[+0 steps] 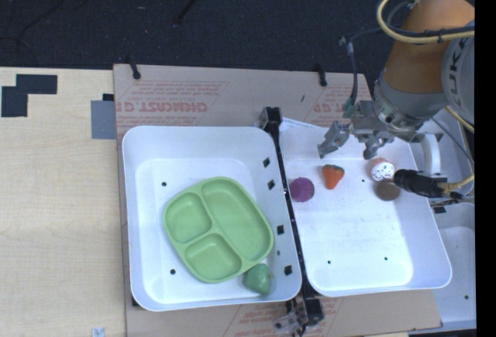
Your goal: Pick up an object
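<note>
My gripper (353, 145) hangs over the far side of the right bin (364, 266), its two fingers spread open with nothing between them. Just in front of it lies a small orange strawberry-like toy (332, 176). A purple ball (301, 189) rests to the toy's left, near the bin's divider wall. To the right are a white speckled ball (381, 170) and a brown ball (387, 190), close together.
The left bin (143, 173) holds a green divided plate (217, 228) and a small green object (258, 279) at its near right corner. Cardboard (194, 99) lies under both bins.
</note>
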`<state>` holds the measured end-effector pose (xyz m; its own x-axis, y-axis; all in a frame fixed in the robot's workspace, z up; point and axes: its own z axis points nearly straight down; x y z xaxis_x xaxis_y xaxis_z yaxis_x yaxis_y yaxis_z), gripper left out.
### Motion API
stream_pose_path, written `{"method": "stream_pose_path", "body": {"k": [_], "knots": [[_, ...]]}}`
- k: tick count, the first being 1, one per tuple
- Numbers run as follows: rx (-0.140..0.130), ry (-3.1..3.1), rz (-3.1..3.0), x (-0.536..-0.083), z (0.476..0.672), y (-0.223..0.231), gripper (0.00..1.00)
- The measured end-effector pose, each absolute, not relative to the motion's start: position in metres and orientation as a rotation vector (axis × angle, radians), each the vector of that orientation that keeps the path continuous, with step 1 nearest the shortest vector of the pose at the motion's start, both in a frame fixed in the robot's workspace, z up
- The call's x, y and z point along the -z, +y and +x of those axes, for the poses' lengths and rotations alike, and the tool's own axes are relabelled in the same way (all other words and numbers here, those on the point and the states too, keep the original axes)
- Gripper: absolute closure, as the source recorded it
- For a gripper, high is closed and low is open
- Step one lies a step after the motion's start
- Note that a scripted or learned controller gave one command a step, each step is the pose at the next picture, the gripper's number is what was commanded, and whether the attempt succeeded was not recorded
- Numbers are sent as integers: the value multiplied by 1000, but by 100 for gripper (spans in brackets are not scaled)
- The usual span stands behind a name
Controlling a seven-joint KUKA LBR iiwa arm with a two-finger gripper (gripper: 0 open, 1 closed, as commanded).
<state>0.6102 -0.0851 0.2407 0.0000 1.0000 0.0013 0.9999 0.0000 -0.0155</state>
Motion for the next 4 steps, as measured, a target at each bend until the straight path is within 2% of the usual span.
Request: {"method": "stream_pose_path", "body": {"k": [1, 4], "knots": [[-3, -2221, -2218, -248, 612, -85, 0], [-7, -2217, -2218, -87, 604, -82, 0]]}}
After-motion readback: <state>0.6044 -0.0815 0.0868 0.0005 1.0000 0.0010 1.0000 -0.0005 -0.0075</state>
